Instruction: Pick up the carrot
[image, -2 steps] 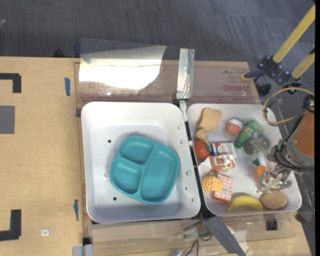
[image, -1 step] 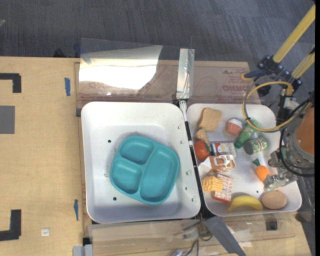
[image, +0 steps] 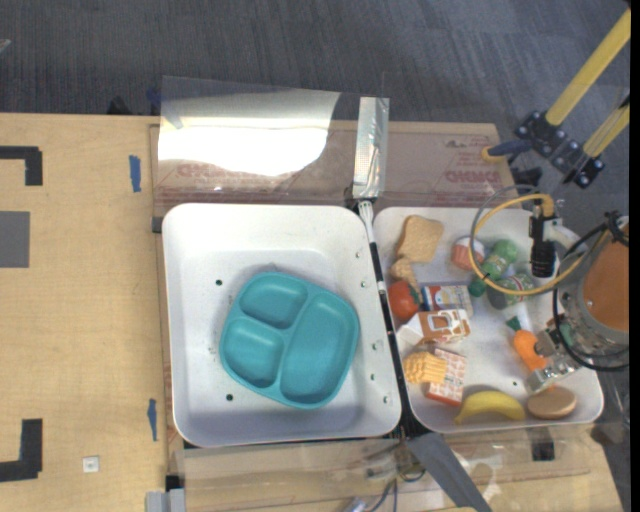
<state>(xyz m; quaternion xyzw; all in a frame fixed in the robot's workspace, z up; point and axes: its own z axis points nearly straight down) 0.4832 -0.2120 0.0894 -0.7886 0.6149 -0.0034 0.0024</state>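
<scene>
Carrot (image: 526, 346) lies in the right bin (image: 590, 412), near its right side, just above the brown bun (image: 551, 402) and right of the banana (image: 490, 405). Gripper (image: 552, 362) is low over the bin's right edge w/ its metal tip just beside the carrot (touching or not, can't tell); whether it's wide, narrow or gripping can't be told either. Arm (image: 607, 300) enters from the right. Left bin (image: 200, 400) holds a teal tray (image: 290, 340). Toast (image: 420, 238) and tomato (image: 403, 300) sit at the right bin's left side.
</scene>
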